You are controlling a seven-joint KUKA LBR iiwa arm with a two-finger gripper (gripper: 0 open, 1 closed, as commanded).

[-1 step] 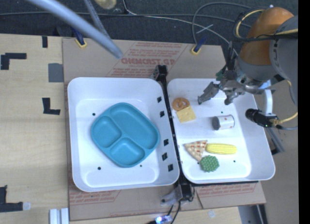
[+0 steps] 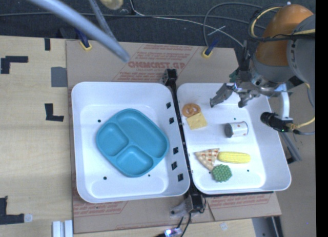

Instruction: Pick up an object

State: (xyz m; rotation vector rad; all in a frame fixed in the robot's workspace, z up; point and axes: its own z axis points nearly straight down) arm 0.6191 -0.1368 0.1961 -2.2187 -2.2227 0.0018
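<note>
Lettering in red is printed on the brown cardboard sheet [image 2: 154, 59] under the bins, along its far edge; it is too blurred to read. No brand or label can be made out on any object.

Two white bins sit side by side on the desk [image 2: 31, 128]. The left bin [image 2: 82, 143] holds one item: a blue sectioned plate [image 2: 132, 142], lying flat near its middle. The right bin [image 2: 274, 164] holds six small items. A pretzel [image 2: 190, 110] lies at the far left, with a yellow cheese wedge [image 2: 197, 121] touching it on the near side. A small grey can [image 2: 236, 129] lies on its side near the bin's middle. Nearer the camera, a pizza slice [image 2: 207, 158] lies just left of a corn cob [image 2: 234, 157], and a green broccoli piece [image 2: 221, 173] sits just below both.

The pincer [image 2: 229, 97] hangs over the far part of the right bin, on the grey arm with the orange band [image 2: 282, 25] reaching in from the right. Its two fingers are spread apart, one pointing toward the pretzel side and one toward the right wall. Nothing is between them.

Relative to the pincer, the grey can is the closest item, lying just nearer the camera and slightly right. The pretzel and cheese wedge lie to its left. The pizza slice, corn cob and broccoli piece are well apart from it, at the near end.
</note>
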